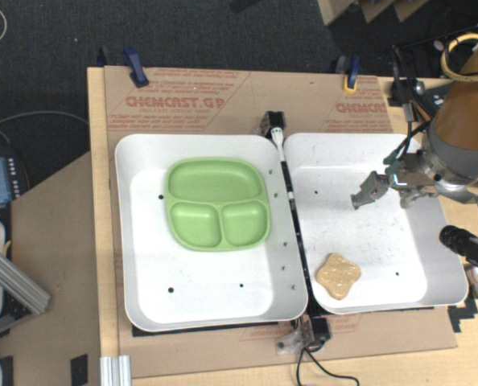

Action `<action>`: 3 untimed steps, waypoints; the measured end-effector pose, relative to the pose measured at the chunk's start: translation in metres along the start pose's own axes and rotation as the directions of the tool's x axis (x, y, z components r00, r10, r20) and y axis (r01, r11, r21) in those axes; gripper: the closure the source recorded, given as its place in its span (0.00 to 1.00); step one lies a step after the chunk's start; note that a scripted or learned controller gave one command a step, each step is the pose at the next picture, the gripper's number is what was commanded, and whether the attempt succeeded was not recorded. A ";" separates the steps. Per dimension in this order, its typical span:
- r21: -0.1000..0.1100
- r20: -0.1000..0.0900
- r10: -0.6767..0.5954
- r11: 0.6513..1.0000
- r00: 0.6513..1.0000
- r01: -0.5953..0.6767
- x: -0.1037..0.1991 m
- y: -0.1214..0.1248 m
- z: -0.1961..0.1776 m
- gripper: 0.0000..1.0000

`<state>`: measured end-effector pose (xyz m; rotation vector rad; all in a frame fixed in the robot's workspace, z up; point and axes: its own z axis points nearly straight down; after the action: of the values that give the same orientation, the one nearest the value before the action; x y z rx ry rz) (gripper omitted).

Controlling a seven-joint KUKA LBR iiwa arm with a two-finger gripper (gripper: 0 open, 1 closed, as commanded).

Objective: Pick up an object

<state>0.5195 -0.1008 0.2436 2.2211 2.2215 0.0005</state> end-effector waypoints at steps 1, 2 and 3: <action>-0.003 0.001 -0.001 1.000 1.000 0.001 0.000 0.001 -0.011 1.00; 0.007 -0.004 -0.004 1.000 1.000 0.004 0.054 -0.042 -0.001 1.00; -0.006 -0.004 -0.014 1.000 1.000 0.014 0.173 -0.040 -0.049 1.00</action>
<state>0.4797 0.0722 0.2924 2.2042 2.2366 0.0116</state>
